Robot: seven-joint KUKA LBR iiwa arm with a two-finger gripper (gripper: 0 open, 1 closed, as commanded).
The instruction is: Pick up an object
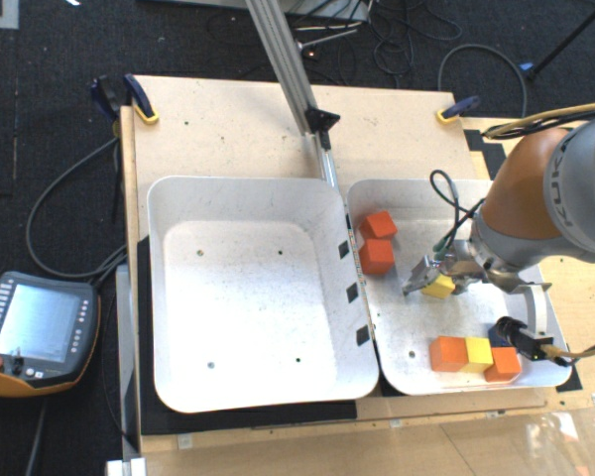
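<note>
**Yellow block at the gripper tips, right bin**

Lay toward the middle of the right bin (407, 198): a small yellow block (439, 287), right at the tips of the gripper (428, 280). Looked to sit between the two fingers, pinched from either side (though partly masked by the metal, so the grip itself judged, not plainly seen). Could not tell whether lifted or resting on the bin floor.

Judged as the grasp step of the pick, with the lift not yet shown. Called next for a straight rise, keeping the squeeze steady, since a small block held near its edge could twist out.

Further out, two orange blocks (378, 241) touching each other near the divider. Along the near rim, a row of three touching: orange block (448, 354), yellow cube (478, 352), orange cube (504, 364). Left bin (178, 216) alongside, rims meeting. Off the bench at left, a handheld control pad (35, 332) on the dark floor.

No brand, label or readable writing made out anywhere (pad screen too small to read).
</note>
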